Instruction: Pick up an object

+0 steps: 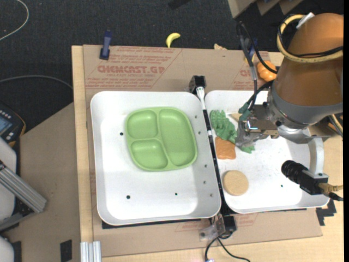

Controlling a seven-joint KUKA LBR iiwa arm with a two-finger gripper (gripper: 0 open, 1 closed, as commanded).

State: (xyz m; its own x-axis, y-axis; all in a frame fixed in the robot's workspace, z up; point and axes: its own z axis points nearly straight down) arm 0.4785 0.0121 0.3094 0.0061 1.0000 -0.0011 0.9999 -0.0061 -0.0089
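In the right bin (272,198) a green leafy toy (222,124) lies near the left wall. An orange block (225,148) sits just below it, and a round tan cookie (236,183) lies nearer the front. My gripper (248,134) hangs low over the right edge of the green toy, above and to the right of the orange block. Green shows right under the gripper's tip, but I cannot see whether anything is held. The arm's grey and orange body covers the bin's far right part.
The left bin (109,190) holds a green divided plate (162,138). A small yellow banana-shaped toy (173,38) and a blue clip (105,46) lie on the cardboard behind the bins. A black clamp (197,84) sits between the bins' far corners.
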